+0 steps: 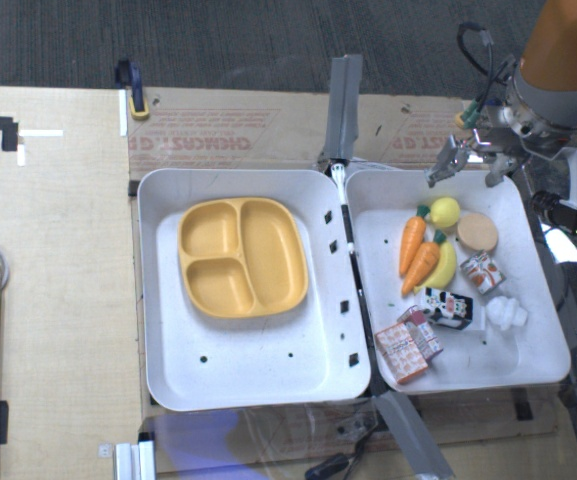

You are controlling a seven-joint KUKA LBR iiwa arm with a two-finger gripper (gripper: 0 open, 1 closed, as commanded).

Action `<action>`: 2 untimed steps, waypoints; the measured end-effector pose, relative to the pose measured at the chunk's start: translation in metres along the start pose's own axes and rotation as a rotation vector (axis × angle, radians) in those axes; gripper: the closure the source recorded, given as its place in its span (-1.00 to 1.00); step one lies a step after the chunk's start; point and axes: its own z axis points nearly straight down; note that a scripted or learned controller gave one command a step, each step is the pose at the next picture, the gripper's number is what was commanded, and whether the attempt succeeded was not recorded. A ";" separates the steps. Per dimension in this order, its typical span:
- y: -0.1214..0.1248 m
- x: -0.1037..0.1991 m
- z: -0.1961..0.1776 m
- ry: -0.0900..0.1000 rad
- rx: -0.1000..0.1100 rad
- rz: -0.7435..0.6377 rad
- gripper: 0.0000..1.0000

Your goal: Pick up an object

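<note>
Nothing is picked up so far: my hand (466,164) hangs with fingers apart over the right bin's (538,363) far edge, above the lemon (446,211).

one fixed camera looks down at a slant on both white bins (158,298) from above.

Toy food fills the right of the frame: two carrots (417,251) lying side by side, a lemon (446,211), a banana (445,266), a round biscuit (477,233) and small cartons (409,345).
</note>
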 end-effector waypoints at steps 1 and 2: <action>-0.003 0.010 0.181 0.000 -0.003 -0.126 -1.00; 0.025 -0.009 0.181 0.000 -0.004 -0.100 -1.00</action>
